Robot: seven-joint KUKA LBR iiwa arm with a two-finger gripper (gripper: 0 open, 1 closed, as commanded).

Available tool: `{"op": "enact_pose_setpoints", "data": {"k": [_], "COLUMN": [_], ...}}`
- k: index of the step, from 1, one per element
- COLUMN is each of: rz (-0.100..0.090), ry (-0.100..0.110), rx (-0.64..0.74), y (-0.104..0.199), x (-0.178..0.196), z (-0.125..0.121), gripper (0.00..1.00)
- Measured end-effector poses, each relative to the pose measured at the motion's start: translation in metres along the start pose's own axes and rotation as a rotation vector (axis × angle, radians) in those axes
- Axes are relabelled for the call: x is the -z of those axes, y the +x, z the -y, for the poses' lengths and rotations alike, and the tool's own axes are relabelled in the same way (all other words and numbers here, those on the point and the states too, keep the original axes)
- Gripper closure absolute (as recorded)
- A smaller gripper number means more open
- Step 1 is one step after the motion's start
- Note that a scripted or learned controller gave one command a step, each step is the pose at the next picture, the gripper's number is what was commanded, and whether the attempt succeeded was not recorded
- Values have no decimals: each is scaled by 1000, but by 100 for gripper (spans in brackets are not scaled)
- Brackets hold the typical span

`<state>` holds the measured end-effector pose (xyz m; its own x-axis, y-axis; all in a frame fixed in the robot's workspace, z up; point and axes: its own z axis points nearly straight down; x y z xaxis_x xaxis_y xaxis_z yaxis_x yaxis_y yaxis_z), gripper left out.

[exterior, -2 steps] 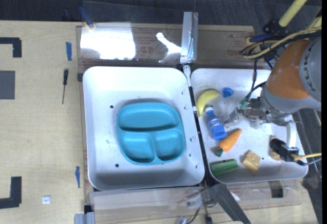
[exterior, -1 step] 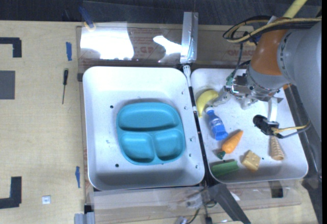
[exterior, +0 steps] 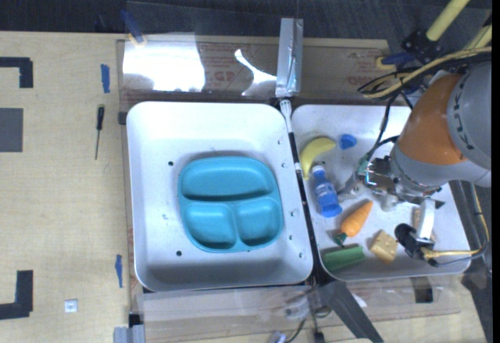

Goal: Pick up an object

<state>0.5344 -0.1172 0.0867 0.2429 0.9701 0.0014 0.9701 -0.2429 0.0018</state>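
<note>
Resting in the left shallow white bin (exterior: 148, 255), a blue divided plastic tray (exterior: 229, 202) is lying alone. In the right bin (exterior: 367, 119), a blue plastic bottle (exterior: 326, 197) is crowding the orange toy carrot (exterior: 356, 218) just beside the tool (exterior: 381, 177). I cannot tell whether the tool is spread or pressed together, and it is risking a glancing, slipping grasp.

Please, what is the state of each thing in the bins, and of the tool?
Tray: lies flat, open side up, in the left bin.
Banana: lies flat in the right bin.
Bottle: on its side, beside the banana.
Carrot: lies free.
Cucumber: lies by the near wall.
Tool: over the right bin, near the carrot.
</note>
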Motion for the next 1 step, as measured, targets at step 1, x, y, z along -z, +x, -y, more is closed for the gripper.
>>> {"op": "enact_pose_setpoints", "data": {"k": [1], "rz": [1], "ry": [-6], "rx": [22], "y": [17], "x": [0], "z": [34], "gripper": [0]}}
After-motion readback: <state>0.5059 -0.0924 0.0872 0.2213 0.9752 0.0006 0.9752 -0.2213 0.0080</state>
